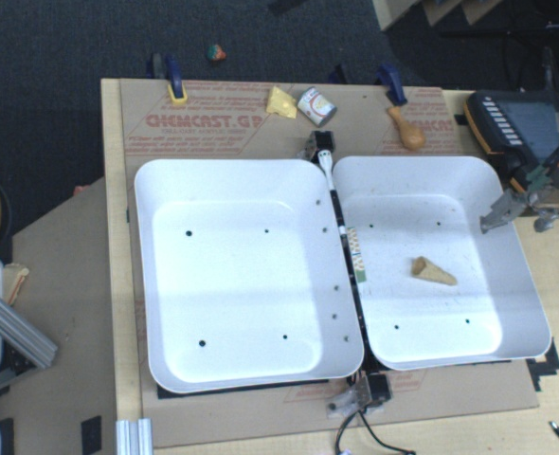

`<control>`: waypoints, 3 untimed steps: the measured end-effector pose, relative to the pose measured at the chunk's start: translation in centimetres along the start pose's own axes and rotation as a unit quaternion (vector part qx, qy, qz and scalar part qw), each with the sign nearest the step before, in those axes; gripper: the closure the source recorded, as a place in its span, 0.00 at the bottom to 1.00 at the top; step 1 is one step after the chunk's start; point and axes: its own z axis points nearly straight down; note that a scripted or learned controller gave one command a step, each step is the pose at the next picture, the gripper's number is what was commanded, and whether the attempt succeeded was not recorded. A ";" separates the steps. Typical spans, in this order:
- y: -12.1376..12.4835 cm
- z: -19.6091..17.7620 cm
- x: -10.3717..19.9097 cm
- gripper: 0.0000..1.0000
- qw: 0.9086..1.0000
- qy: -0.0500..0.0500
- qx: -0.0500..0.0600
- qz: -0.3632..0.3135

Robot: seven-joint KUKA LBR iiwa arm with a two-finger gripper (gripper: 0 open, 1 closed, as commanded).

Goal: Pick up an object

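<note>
A small tan wedge-shaped piece (pixel 434 271) lies flat on the floor of the right bin (pixel 469 178), a little right of its middle. My gripper (pixel 519 212) hangs over the right bin's upper right rim, up and to the right of the wedge and well apart from it. Nothing shows in its grasp. The left bin (pixel 166 188) stands beside it.
On the bench behind the bins lie a yellow piece (pixel 281 102), a small white box (pixel 315 106) and an orange-brown wooden piece (pixel 407 132). Blue clamps (pixel 174 80) hold the back edge. A black handheld unit (pixel 509 121) sits at the far right.
</note>
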 end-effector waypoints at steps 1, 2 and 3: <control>0.0 13.4 3.0 0.00 1.000 -0.005 -0.011 0.001; 1.4 14.4 2.9 0.00 1.000 -0.005 -0.012 0.001; 3.8 15.3 3.7 0.00 1.000 -0.001 -0.003 -0.001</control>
